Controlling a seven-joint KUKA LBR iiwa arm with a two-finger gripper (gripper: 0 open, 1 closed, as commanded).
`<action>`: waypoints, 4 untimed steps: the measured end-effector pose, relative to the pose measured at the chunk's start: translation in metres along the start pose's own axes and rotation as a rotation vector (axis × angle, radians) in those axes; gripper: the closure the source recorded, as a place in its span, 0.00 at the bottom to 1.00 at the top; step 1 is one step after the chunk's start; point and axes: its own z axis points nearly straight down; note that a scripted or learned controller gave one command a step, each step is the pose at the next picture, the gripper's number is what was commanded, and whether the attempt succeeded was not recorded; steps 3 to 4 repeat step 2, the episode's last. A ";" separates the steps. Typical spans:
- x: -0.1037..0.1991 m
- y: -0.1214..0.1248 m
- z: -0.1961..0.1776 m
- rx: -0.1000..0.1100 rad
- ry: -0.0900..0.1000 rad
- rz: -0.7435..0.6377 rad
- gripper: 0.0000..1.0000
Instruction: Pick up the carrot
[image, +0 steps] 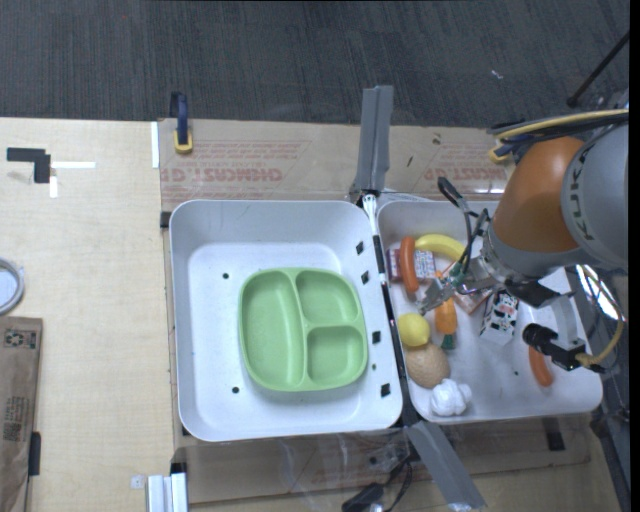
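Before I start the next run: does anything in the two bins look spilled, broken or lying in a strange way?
Nothing stands out. The green plate lies flat in the left bin. The toy foods, including the carrot, crowd the right bin loosely, none outside it.

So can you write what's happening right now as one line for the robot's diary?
task: pick up carrot | gripper: low in right bin | carrot: in bin beside lemon, just under gripper | held: not shown

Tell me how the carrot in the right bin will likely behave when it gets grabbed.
The carrot looks small, smooth and tapered, so it may slip out of a pinch near the thin end. Its rounded body could roll if nudged. It lies crowded against the lemon and the gripper, so neighbours will probably shift too.
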 end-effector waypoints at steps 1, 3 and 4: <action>-0.003 0.002 -0.012 -0.006 -0.005 0.006 1.00; 0.043 -0.022 -0.092 0.013 0.008 0.049 1.00; 0.043 -0.022 -0.092 0.013 0.008 0.049 1.00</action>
